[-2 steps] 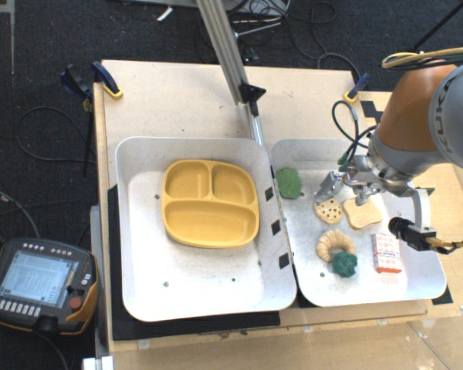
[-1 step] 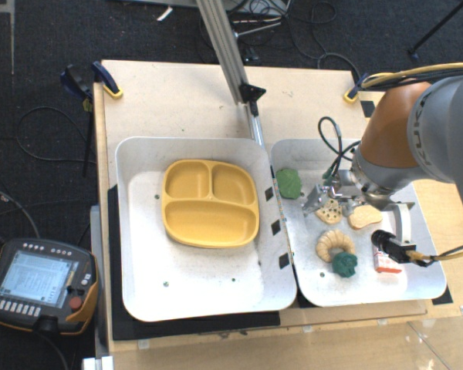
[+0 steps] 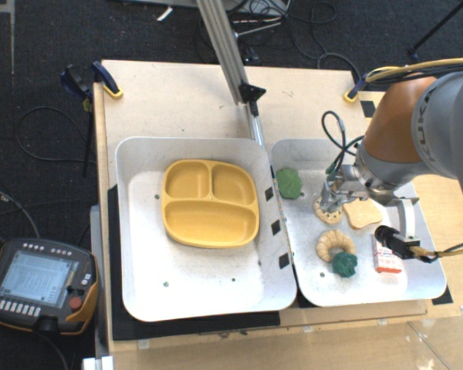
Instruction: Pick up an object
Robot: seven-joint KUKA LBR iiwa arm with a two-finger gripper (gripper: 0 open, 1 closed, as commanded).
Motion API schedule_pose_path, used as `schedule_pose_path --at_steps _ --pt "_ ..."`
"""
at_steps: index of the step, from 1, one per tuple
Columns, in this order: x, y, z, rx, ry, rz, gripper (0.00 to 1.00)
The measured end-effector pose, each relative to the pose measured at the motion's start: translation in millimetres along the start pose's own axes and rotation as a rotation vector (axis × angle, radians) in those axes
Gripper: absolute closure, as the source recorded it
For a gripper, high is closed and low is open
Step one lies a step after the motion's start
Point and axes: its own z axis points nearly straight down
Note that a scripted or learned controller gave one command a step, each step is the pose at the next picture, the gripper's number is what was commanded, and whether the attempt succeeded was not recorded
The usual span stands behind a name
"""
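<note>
The right bin point(image 3: 309, 284) holds several small objects. A green leafy lump point(image 3: 289, 183) lies near its left wall. A round tan cookie point(image 3: 329, 210) sits mid-bin, beside a tan toast-shaped piece point(image 3: 363, 215). A beige croissant-like ring point(image 3: 336, 244) lies lower, with a teal lump point(image 3: 344, 264) touching it. A small red and white carton point(image 3: 386, 261) rests at the right. My gripper point(image 3: 332, 200) hangs straight over the round cookie, its tips at the cookie's top edge. The wrist hides the fingers' spacing.
The left bin point(image 3: 139, 284) holds a yellow three-compartment tray point(image 3: 211, 203). A grey metal pole point(image 3: 228, 45) slants across the bench down to the divider between the bins. A black cable connector point(image 3: 393, 241) hangs off the wrist over the right bin.
</note>
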Motion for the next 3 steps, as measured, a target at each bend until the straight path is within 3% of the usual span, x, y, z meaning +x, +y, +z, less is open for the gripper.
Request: schedule_pose_path --at_steps 3 --pt "-15 10 -152 -0.006 -0.002 -0.003 1.0"
